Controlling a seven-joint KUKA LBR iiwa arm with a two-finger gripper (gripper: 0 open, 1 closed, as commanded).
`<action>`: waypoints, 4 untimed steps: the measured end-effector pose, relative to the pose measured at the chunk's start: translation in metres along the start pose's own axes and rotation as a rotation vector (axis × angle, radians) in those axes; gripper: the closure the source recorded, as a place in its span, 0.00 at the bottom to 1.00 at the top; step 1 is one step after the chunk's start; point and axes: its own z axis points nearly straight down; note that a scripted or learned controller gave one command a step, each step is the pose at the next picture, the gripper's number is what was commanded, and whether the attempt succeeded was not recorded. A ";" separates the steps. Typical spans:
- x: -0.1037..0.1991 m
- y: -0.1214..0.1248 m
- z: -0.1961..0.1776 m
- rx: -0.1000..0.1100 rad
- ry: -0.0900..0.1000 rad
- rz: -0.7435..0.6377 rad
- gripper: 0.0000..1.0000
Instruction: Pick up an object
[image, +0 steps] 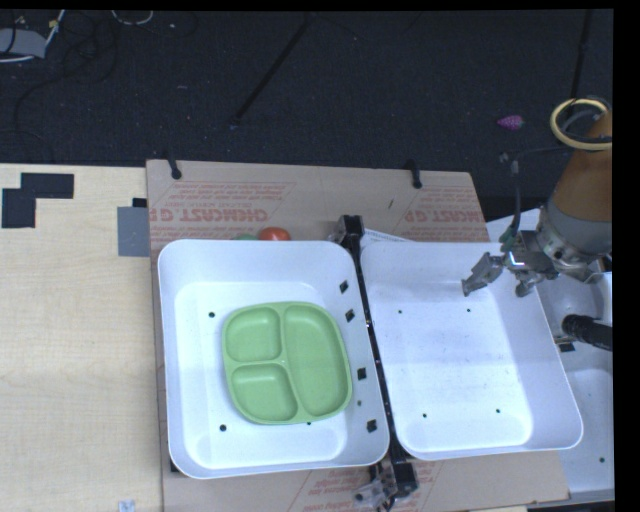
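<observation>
In the left bin (190, 300): one green divided plate (286, 362), lying flat, untouched. Over the right bin's (470, 400) far right corner: gripper (500, 277), fingers spread, nothing between them. Behind the left bin: small red object (274, 235). Pickup judged not yet begun.

Two white bins side by side: left bin (190, 300), right bin (450, 400). Cardboard sheet (300, 200) beneath both. Wooden bench (70, 350) at 9 o'clock. Dark floor (300, 80) at 12 o'clock.
</observation>
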 end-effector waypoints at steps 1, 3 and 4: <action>-0.005 0.003 0.061 0.007 0.002 0.000 0.00; -0.004 0.003 0.097 0.002 0.001 0.000 1.00; 0.003 0.006 0.052 -0.002 0.000 -0.002 1.00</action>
